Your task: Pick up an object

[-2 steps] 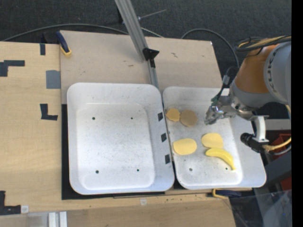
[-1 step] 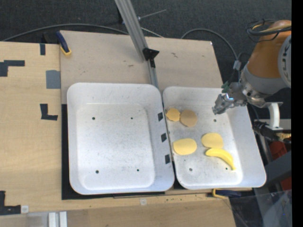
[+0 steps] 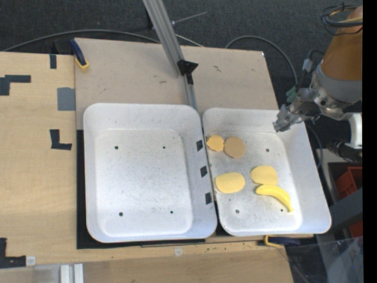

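The left bin (image 3: 141,170) sits at nine o'clock on the counter (image 3: 35,158). In the right bin (image 3: 306,217), a small yellow piece (image 3: 215,143) touches a tan disc (image 3: 234,147); below lie a yellow oval (image 3: 230,183), a second oval (image 3: 264,174) and a banana (image 3: 275,196). The gripper (image 3: 284,121) hangs at two o'clock over the bin's rim, carrying nothing; whether it is open I cannot tell. This looks like the approach: next, move toward eight o'clock and descend. Dark carpet lies behind.

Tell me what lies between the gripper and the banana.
In the camera view, bare bin floor below the gripper, then a yellow oval piece lying just above the banana.
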Motion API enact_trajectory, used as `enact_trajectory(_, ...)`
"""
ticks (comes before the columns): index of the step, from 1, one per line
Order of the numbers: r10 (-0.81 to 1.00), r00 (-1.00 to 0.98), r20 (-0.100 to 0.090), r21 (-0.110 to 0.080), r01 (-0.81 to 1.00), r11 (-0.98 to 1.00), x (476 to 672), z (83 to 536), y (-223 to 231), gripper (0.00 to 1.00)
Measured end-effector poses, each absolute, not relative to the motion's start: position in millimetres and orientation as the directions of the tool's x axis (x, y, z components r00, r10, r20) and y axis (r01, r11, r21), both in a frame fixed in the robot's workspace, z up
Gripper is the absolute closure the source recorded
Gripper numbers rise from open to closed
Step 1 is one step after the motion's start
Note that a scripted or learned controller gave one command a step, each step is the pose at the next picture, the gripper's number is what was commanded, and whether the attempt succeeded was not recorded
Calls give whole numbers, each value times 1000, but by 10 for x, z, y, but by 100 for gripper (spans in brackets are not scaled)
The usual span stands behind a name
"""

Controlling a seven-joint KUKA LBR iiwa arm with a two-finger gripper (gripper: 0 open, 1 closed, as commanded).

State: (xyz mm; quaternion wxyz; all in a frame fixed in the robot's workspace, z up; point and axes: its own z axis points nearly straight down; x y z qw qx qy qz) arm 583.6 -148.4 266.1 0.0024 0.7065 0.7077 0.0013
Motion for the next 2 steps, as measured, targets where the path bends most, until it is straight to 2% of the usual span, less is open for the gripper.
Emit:
enact_trajectory(1, 1000, -7, 1, -1, 1000, 7, 5986, 2561, -898, 100)
enact_trajectory(2, 1000, -6, 1, -3, 1000, 6, 6019, 2380, -406, 100)
